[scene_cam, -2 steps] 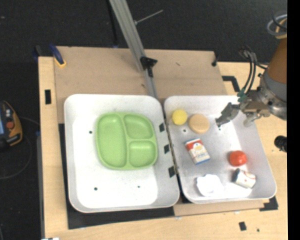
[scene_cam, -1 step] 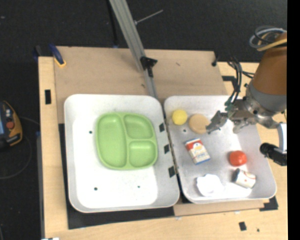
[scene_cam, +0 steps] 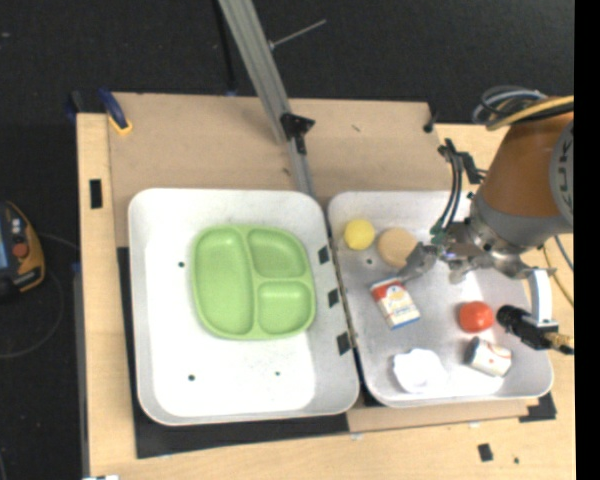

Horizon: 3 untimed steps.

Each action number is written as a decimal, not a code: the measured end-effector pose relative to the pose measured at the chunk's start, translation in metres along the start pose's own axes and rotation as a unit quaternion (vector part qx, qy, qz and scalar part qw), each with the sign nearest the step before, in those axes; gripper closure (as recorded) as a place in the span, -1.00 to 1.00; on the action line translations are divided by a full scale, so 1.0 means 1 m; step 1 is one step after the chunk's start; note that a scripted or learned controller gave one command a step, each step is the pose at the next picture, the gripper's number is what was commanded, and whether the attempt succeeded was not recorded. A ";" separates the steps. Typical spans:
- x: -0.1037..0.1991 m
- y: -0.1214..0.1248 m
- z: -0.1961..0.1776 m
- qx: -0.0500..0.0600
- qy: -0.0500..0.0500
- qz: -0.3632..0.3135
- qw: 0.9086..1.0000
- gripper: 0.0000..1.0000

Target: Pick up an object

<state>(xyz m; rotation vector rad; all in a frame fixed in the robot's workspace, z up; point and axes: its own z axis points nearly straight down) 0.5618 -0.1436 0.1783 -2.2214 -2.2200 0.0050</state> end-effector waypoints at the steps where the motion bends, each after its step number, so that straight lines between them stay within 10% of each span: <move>1: -0.003 0.003 0.043 -0.001 0.000 0.000 1.000 -1.00; 2: -0.004 0.005 0.029 -0.004 0.000 0.002 1.000 1.00; 3: -0.004 0.010 -0.014 -0.004 0.000 -0.002 1.000 1.00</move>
